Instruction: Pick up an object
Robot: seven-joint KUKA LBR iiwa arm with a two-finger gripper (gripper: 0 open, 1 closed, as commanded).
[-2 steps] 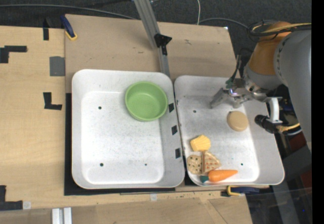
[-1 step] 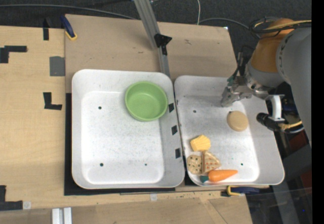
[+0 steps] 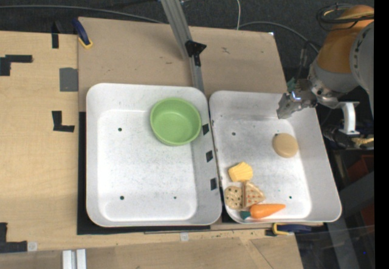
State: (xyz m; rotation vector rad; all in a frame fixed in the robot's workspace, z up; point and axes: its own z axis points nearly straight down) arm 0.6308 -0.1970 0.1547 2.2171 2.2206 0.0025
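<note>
Nearest the camera, an orange carrot (image 3: 266, 210) is seen in the right bin (image 3: 316, 158). Fingers (image 3: 285, 110) of the gripper (image 3: 287, 108) are positioned above its far edge; their spread cannot be told.

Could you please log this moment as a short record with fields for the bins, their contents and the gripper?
left bin: round green plastic bowl near its far right corner
right bin: tan round bun-like piece, yellow toy chunk, brown cracker-like pieces, orange toy carrot
gripper: above right bin's far right corner, holding nothing visible
pick: not yet done
</note>
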